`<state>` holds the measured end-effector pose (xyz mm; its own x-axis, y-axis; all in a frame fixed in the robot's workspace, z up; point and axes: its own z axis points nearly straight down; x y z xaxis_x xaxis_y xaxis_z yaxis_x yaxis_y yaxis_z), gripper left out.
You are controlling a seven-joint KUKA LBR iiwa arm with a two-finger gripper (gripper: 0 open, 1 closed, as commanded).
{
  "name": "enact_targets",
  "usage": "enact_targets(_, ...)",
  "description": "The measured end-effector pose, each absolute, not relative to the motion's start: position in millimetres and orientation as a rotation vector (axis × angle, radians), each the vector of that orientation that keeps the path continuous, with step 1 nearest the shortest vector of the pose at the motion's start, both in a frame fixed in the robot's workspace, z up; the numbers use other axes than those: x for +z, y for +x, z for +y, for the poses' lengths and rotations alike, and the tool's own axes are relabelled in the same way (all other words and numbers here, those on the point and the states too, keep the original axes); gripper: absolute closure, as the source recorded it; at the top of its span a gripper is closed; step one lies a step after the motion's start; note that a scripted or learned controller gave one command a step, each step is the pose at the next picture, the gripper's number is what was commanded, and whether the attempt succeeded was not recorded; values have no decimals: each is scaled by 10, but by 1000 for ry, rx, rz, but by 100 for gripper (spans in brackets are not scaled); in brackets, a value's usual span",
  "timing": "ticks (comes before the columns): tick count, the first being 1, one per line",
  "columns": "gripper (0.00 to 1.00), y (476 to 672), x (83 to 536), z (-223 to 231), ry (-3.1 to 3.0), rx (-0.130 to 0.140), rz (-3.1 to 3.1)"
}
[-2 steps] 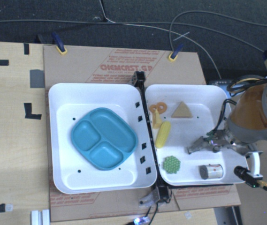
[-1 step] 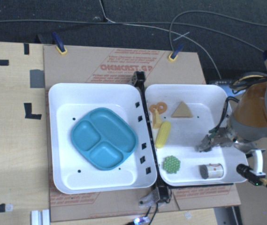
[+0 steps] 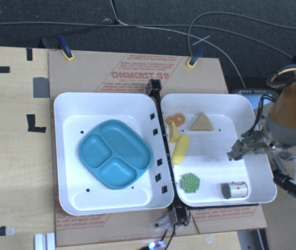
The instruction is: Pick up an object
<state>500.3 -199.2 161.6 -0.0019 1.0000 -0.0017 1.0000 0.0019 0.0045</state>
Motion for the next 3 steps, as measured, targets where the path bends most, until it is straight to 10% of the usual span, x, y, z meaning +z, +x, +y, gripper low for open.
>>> enact_targets(3, 100, 4968, 3017, -1964, 2217, 2, 2221)
